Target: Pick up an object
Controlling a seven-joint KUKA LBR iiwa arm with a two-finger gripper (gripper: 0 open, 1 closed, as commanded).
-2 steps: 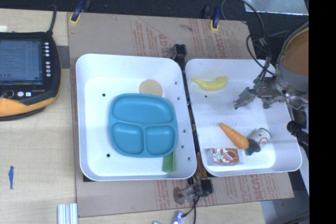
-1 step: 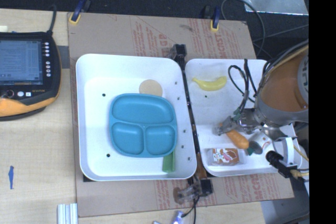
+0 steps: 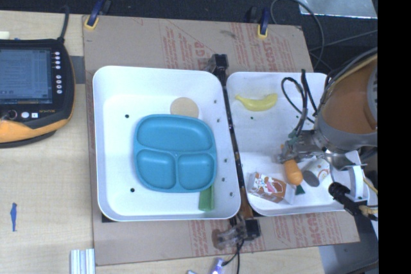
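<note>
A broad orange band is seen on the grey arm above the wrist. Black cables are looped beside it, and a dark metal gripper is fitted below.

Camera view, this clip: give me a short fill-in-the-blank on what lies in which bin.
1. The blue divided plate lies in the ____ bin.
2. The yellow banana lies in the ____ bin.
3. The green item sits at the plate's ____ corner.
4. The end effector hovers beside a small ____ object.

Missing words: left; right; lower right; orange
</note>
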